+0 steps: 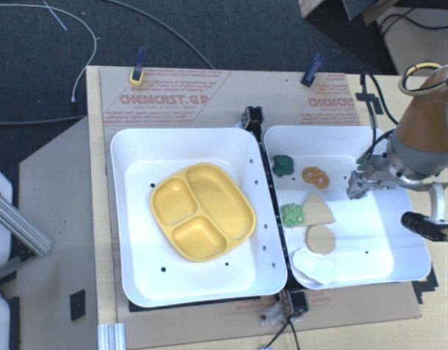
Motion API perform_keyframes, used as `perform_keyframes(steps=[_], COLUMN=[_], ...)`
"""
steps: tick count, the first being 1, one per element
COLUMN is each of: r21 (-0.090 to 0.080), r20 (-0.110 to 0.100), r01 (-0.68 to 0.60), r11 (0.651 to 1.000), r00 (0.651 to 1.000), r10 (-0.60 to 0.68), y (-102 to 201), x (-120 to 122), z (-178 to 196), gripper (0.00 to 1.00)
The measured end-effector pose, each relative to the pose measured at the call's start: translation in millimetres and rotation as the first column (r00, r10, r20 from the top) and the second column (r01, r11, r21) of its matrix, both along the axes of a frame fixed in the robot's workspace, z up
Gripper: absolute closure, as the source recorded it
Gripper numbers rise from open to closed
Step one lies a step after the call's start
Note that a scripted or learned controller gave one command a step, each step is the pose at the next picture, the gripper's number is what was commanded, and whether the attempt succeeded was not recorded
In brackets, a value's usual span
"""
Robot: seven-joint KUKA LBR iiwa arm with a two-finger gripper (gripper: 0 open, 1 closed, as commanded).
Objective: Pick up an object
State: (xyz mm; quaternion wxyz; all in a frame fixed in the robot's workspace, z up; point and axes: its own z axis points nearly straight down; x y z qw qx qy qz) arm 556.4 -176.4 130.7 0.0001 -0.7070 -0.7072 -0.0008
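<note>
Jaws: can't tell from here whether they're apart or together. The gripper point(357, 184) is too small and dark against the bin wall, and I see nothing between its tips.

I've got the arm point(422, 133) in from the right, hanging over the right bin point(376, 250) near its far-right side. The gripper sits low, above bare bin floor. My read: approach step, no grasp yet.

Candidates are all in the right bin's left half:
- pretzel point(315, 176), nearest the gripper, just to its left
- dark green piece point(283, 165), by the divider
- light green piece point(292, 214), touching the tan wedge point(317, 210)
- tan round piece point(320, 238), below the wedge
- white crumpled item point(313, 267), at the near-left corner

Left bin point(129, 217) holds the yellow divided tray point(202, 211). It's flat and wide, so a poor target for two fingers.

Next move, as I judge it: shift left over the pretzel, centre on it, drop to the floor, close. It's thin and flat, so the tips need to get right down or they'll skim over it.
</note>
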Motion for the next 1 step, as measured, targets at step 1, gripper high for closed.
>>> perform_keyframes(steps=[1], r21=[-0.002], r20=[0.004], r01=[-0.001], r11=[1.0], r00=[1.0], r10=[0.001], y=[6.9], x=[-4.1], z=[48.5], gripper=[1.0])
